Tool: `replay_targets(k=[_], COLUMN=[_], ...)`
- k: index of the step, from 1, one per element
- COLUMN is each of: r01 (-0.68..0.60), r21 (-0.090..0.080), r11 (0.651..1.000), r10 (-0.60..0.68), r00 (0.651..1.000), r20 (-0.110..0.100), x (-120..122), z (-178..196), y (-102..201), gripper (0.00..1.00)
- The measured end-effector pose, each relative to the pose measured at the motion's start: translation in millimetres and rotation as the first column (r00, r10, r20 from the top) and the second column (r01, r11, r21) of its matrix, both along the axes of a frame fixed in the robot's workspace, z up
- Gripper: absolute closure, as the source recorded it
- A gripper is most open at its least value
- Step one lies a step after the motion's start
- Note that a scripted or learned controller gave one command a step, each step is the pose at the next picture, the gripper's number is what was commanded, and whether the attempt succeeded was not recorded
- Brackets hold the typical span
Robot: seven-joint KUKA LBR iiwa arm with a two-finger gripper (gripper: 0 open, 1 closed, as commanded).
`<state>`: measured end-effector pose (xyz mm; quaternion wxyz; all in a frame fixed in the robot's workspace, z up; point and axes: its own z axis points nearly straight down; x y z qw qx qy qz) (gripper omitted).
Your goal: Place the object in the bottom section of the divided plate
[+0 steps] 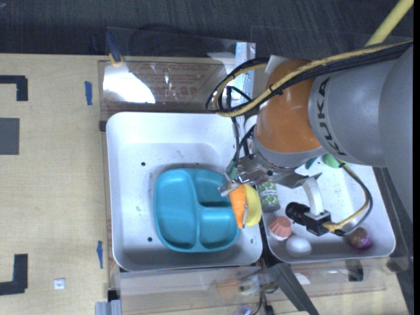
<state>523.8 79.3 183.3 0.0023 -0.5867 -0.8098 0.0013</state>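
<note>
A blue divided plate lies in the left white bin, with one long section on its left and two smaller ones on its right. My gripper hangs over the plate's right rim, under the arm's orange band. Directly below it, an orange carrot-like piece and a yellow banana-like piece sit against the rim, near the wall between the bins. The wrist hides how the gripper meets them.
The right bin holds a green and white can, a pink ribbed item, a white egg and a purple item. Cables loop above the wrist. A clear plastic sheet lies behind the left bin.
</note>
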Motion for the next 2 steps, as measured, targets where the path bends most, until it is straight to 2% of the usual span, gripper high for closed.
replay_targets(k=[1, 2], r01=[-0.195, -0.194], r21=[0.0, 0.0], r11=[0.981, 0.981], r10=[0.195, 0.194], r00=[0.981, 0.981], r20=[-0.001, 0.001], x=[5.2, 5.8], z=[-37.6, -37.0], y=[80.6, 79.9], gripper=[1.0, 0.0])
